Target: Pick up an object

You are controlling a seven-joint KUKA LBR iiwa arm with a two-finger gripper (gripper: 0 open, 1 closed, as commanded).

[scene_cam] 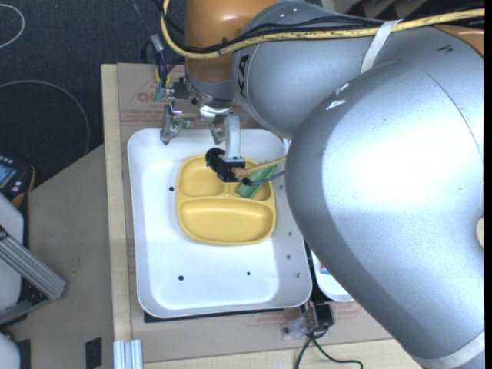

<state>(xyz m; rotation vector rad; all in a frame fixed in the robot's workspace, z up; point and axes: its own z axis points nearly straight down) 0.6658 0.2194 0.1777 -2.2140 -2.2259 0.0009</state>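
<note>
**Gripper open wide over back of left bin, nothing held**

Writing: faint red print on the tan board (115,206) beyond the bin's far edge and again along the near edge, too blurred to read. No labels legible on any object.

Arm pose: the arm (384,144) comes in from the right and bulks over the right half of the view. Its orange band (223,14) sits at top centre, wrist pointing down. The gripper (198,135) is at the far end of the left bin (215,283) with its fingers (232,146) spread wide. One tip is near the bin's far-left corner, the other is over the far rim of the yellow divided plate (227,221). Nothing between them.

Objects: the plate lies flat in the bin's middle and far part, with two small compartments at the far side and one large at the near side. A black curved object (221,165) rests at the plate's far rim, just under the right finger tip; can't tell if they touch. A green object (257,179) lies tilted in the far-right compartment, its pale handle running off toward the right bin wall.

Room: near part of the bin floor is bare white, and a strip is open along the left wall. A sliver of the right bin (332,287) shows under the arm.
</note>
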